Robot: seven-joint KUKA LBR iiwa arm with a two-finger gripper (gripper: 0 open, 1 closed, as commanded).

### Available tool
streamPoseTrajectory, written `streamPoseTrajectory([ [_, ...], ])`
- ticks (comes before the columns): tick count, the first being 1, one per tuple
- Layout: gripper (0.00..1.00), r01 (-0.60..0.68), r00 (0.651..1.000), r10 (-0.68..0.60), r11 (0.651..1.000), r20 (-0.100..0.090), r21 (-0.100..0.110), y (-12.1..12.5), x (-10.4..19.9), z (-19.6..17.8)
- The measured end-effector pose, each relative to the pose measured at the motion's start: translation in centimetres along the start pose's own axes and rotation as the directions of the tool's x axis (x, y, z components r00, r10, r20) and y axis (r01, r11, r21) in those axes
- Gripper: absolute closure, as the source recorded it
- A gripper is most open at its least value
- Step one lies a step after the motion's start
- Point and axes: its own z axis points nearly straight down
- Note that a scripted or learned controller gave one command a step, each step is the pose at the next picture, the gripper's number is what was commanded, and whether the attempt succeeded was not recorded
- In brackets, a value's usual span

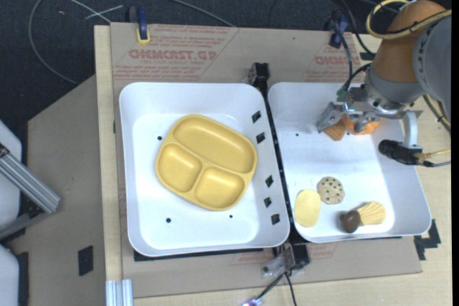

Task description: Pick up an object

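A shallow white left bin (133, 154) holds a yellow plastic plate with three compartments (206, 161), lying flat at its centre. In the shallow white right bin (308, 111), a round speckled brown cookie (330, 190) sits toward 6 o'clock. A pale yellow oval piece (308, 208) lies just beside it at 7 o'clock, and a tan ribbed shell-shaped toy with a brown end (363, 215) lies at 5 o'clock. Both bins rest on a printed brown cardboard sheet (179, 50), with a blue clamp (143, 23) at the sheet's 11 o'clock corner.
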Motion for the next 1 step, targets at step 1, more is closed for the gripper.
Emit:
streamPoseTrajectory([
  [1,0.0,0.001,1.0,-0.001,1.0,0.0,-0.003,0.01,0.09,1.78],
])
